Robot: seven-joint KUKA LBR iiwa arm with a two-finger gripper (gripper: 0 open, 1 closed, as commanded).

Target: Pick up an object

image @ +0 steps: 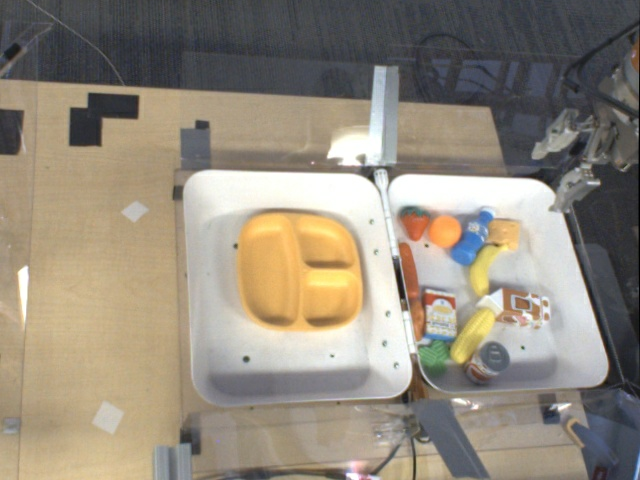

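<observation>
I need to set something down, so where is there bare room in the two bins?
Left bin: bare floor rings the yellow tray, widest along its near edge. Right bin: crowded centre, bare strip along its right side.

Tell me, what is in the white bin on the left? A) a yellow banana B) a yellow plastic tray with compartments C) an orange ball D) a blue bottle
B: the yellow plastic tray with compartments lies in the left white bin, while the toy foods lie in the right white bin.
</observation>
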